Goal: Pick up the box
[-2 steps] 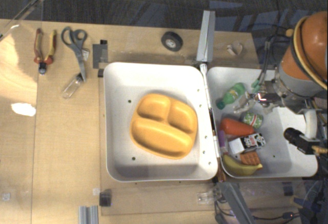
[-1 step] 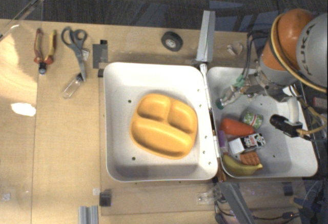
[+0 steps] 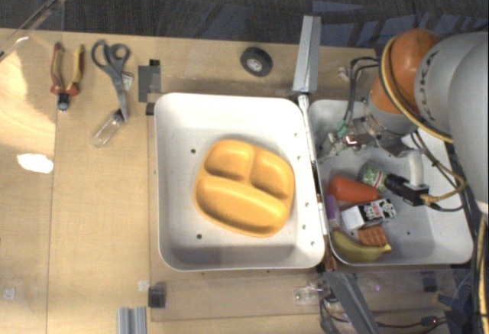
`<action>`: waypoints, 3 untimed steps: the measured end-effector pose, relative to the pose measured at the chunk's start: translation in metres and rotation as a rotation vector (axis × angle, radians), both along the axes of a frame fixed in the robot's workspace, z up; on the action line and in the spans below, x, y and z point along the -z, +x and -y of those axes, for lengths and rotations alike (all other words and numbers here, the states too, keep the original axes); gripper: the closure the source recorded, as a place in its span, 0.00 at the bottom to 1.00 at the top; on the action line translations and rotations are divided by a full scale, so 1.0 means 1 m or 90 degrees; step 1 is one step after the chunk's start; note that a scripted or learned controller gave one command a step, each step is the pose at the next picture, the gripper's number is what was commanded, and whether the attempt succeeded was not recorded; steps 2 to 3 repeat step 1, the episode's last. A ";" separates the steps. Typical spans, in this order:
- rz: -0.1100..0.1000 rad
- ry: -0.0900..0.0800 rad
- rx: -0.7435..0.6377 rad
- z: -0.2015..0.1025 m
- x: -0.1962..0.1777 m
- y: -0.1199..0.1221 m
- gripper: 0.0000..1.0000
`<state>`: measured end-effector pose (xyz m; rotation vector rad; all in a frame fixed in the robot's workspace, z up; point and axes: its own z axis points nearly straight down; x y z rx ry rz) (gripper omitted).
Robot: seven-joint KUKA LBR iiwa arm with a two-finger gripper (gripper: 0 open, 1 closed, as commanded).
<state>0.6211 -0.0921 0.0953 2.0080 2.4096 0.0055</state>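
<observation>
The grey KUKA arm [image 3: 451, 80], its orange band uppermost, bends down over the right bin [image 3: 451, 248], its gripper [image 3: 348, 137] low at that bin's upper left corner; whether the gripper is open or closed cannot be told. The box [image 3: 368, 213], small and white with dark print, lies tilted among an orange carrot [image 3: 353, 189] and a banana [image 3: 359, 248], apart from the gripper. A yellow moulded tray [image 3: 244, 186] sits in the left bin [image 3: 176, 172].

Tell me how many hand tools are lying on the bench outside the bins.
2. The red-handled pliers lie at the bench's far left corner, and the grey scissors lie just right of them, left of the left bin. None looks hidden.
</observation>
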 end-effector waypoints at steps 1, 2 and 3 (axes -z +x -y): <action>0.002 -0.001 -0.066 0.017 -0.114 -0.055 0.00; 0.002 -0.001 -0.066 0.017 -0.114 -0.055 0.00; 0.002 -0.001 -0.066 0.017 -0.114 -0.055 0.00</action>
